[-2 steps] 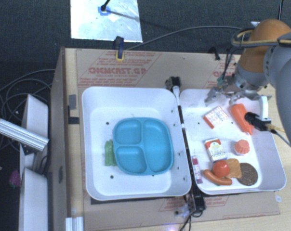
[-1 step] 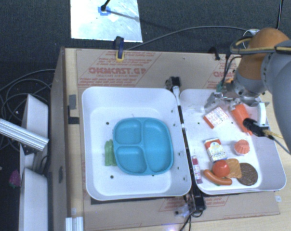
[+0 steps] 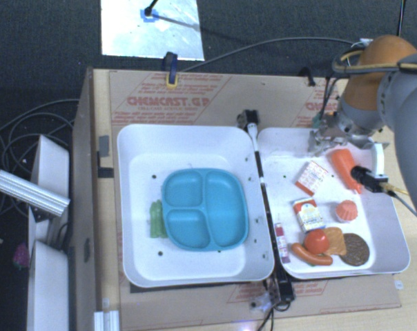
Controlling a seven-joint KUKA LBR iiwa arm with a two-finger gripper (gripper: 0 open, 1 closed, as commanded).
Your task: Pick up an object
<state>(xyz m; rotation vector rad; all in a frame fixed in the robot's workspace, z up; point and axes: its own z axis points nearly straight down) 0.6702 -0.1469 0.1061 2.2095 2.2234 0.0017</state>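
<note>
Several toys crowd the near end of the right bin (image 3: 399, 254) — hot dog (image 3: 311, 255), tomato (image 3: 317, 241), cookie (image 3: 355, 249). Mid-bin: red-white carton (image 3: 308, 214), card (image 3: 312, 178), orange carrot (image 3: 343, 167). Far end: gripper (image 3: 324, 142) low by the back wall, nothing seen betw. it; spread or pressed — cannot tell. Risk: closes on bare floor, carrot just beside, so comes up w/o anything.

Well to the gripper's (image 3: 324, 142) far side you see dark carpeted floor (image 3: 43, 40), noted with a shiny metallic sheet (image 3: 152, 18) lying on it, brightly reflecting. Beneath the gripper sits a brown board (image 3: 195, 95) with red lettering. Farthest from it, black cables (image 3: 29, 126) trail beside white panels (image 3: 46, 212).
</note>
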